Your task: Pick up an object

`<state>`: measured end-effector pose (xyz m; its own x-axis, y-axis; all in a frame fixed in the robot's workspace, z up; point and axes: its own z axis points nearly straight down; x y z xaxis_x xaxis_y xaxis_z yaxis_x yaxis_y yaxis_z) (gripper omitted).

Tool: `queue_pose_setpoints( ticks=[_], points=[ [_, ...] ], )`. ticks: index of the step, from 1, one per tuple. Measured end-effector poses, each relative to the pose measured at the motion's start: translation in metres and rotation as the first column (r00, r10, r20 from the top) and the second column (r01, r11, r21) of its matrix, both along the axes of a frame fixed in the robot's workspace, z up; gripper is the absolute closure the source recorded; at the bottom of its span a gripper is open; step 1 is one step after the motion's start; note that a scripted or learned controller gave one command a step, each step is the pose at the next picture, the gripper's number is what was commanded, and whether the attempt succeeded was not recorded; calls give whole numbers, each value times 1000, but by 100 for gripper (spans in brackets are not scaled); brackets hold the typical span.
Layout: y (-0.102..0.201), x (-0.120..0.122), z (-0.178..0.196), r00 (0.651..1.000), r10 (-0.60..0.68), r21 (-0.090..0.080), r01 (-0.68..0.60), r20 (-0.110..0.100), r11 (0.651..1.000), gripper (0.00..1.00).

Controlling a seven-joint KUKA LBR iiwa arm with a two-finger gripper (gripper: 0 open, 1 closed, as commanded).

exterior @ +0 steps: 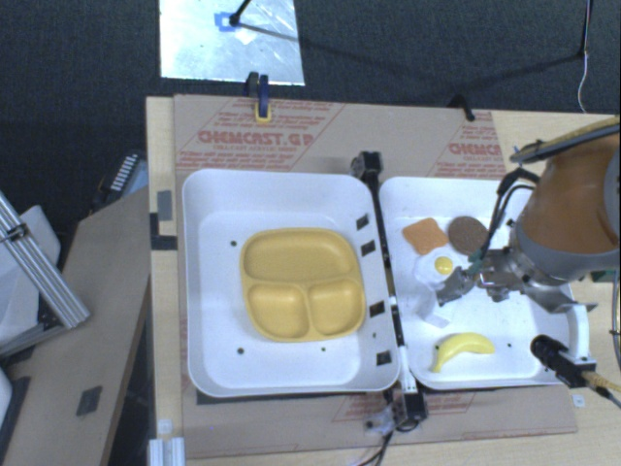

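Observation:
The right bin [417,369] holds a yellow banana [462,349] near its front edge, a fried egg [437,267] at mid left, an orange slice of toast [424,234] and a brown round patty [468,232] toward the back. My gripper [452,288] hangs low over the right bin, between the egg and the banana, just right of the egg. Nothing shows between its fingers.
A yellow divided plate [297,283] lies in the middle of the left bin [209,260]. A black divider [381,260] runs between the bins. The arm's grey and orange body [572,212] covers the right bin's right side.

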<state>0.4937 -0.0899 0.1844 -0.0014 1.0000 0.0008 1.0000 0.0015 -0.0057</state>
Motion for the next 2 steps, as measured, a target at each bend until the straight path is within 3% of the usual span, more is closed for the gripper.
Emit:
queue_pose_setpoints(
  ticks=[1, 2],
  points=[
    [0, 2, 3, 1000, 1, -1, -1, 7, 1000, 0],
    [7, -4, -56, 1000, 0, 1, 0, 1, 1000, 0]
  ],
)
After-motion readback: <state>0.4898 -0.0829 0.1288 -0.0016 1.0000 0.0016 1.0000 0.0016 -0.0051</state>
